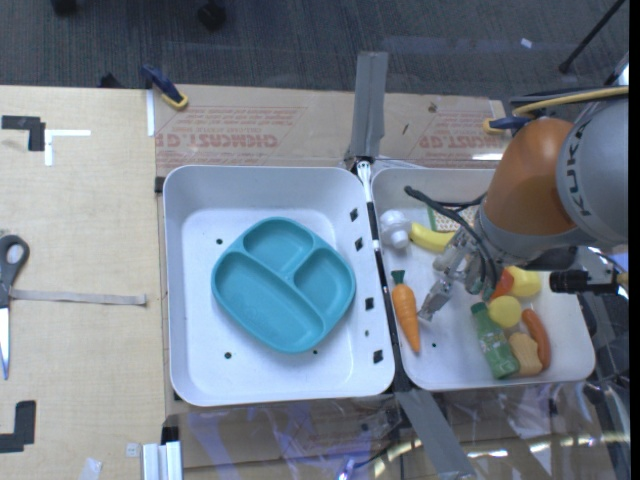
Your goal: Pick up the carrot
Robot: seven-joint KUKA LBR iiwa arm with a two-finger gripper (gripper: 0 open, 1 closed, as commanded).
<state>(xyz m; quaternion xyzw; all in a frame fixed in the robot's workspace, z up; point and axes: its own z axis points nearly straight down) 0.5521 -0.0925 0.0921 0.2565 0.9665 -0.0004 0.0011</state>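
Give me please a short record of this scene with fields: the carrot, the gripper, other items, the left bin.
carrot: lies in the right bin near its left wall, green top pointing up the view
gripper: just right of the carrot, holding nothing visible
other items: banana, green bottle
left bin: holds a blue divided plate

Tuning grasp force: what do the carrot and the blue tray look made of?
Carrot: probably moulded plastic toy food; even orange with a flat green top and a smooth, slightly glossy skin. Hardness can't be judged from this view.
Blue tray: likely rigid plastic; uniform turquoise, rounded moulded dividers, satin finish with soft highlights on the rims.
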